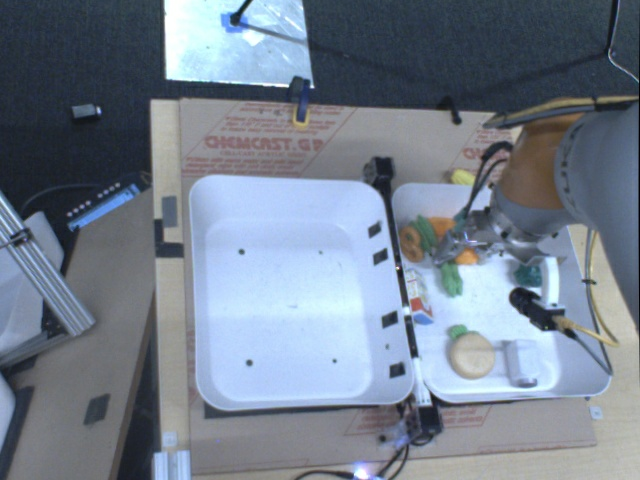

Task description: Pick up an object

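Observation:
My gripper (453, 245) is low in the right bin (585, 368), near its upper left part. It sits among a green piece (428, 230), an orange piece (410, 237) to its left, a small orange piece (466, 258) right beside it, and another green piece (452, 279) just below. I cannot see anything clearly held. A beige round object (471, 355) with a green bit lies near the bin's front, next to a pale grey block (522, 361).
A small white, red and blue box (419, 305) lies against the right bin's left wall. A teal object (530, 272) lies under the wrist. A yellow item (460, 178) sits at the far rim. The left bin (290, 288) stands alongside.

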`<state>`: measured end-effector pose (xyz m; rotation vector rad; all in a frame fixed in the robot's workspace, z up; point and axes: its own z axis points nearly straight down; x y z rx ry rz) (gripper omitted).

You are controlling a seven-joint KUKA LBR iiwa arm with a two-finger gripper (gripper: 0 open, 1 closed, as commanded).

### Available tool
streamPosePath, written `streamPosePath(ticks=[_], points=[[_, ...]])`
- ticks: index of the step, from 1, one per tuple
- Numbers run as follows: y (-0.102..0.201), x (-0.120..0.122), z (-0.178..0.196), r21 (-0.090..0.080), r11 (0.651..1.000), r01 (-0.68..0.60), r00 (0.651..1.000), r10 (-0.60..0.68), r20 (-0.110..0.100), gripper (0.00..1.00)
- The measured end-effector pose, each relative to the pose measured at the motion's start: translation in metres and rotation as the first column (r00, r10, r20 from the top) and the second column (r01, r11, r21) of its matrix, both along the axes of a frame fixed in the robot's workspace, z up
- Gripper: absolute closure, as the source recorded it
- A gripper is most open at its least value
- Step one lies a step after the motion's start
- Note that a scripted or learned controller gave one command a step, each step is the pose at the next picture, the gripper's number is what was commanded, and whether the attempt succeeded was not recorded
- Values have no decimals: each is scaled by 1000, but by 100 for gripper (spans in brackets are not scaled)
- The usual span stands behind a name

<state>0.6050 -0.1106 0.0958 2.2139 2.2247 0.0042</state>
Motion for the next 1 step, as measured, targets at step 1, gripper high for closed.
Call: streamPosePath(ticks=[1], points=[[80,48,95,3,1000,-8,1000,8,11,100]])
